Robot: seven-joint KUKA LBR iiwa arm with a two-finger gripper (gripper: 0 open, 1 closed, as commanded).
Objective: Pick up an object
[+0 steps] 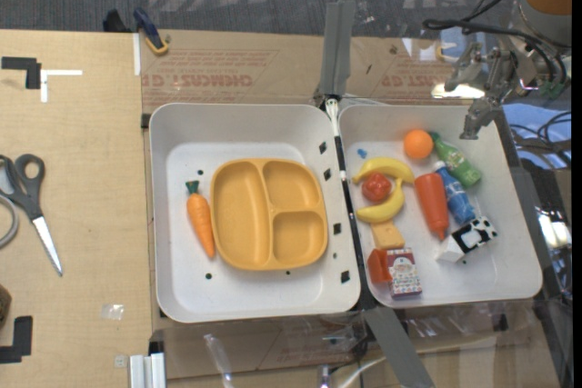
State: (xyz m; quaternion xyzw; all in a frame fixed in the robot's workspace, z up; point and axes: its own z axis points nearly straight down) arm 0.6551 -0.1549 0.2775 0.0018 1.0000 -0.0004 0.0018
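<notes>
My gripper (485, 100) hangs over the far right corner of the right bin (523, 223), above and to the right of an orange ball (418, 144), holding nothing that I can see. Below it lie a green bottle (457, 164), a blue bottle (459, 198), a red-orange bottle (432, 203), two bananas (385, 168) around a red tomato (376, 187), a black-and-white box (473, 236), a cheese block (388, 236) and a red carton (398, 271). The left bin (168, 195) holds a yellow divided plate (270, 213) and a carrot (201, 218).
Scissors (32, 204) lie on the wooden bench at the far left. A blue and yellow clip (150, 32) sits on the cardboard behind the left bin. A grey divider post (336, 50) stands behind the seam between the bins. Cables run at the far right.
</notes>
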